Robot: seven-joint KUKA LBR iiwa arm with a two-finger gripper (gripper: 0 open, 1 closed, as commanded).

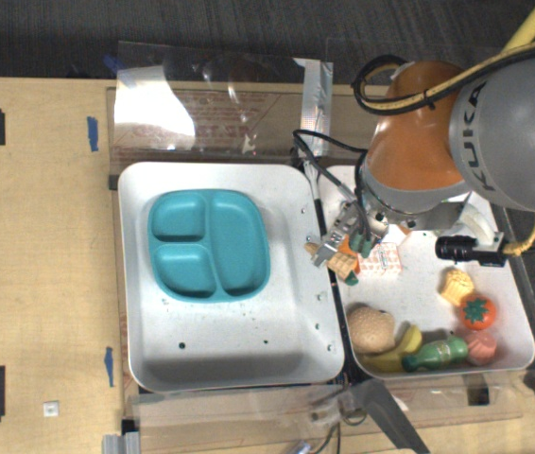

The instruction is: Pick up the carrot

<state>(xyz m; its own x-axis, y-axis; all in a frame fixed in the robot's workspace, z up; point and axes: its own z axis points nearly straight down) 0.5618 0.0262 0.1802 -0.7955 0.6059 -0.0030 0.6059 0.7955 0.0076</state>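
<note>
Over the seam between the two bins, the gripper [343, 249] hangs with a small orange piece, seemingly the carrot [345, 266], clamped between its fingers. It sits right at the fingertips, above the right bin's [523, 348] left edge, its long axis tilted.

Teal three-compartment plastic plate [209, 244] in the white shallow left bin [154, 339], speckled with a few dark dots. White right bin [518, 348] holding a beige round bread roll [371, 328], yellow banana [402, 346], green bottle-shaped toy [436, 352], red-orange tomato with a green top [477, 313], pale yellow lumpy piece [457, 285], pink piece [483, 349]. Small orange carrot [345, 265] at the metal-grey gripper [347, 243]. Tan cardboard worktop [41, 282] with black corner marks and blue tape strips. Grey arm [518, 140] with an orange band.
</note>
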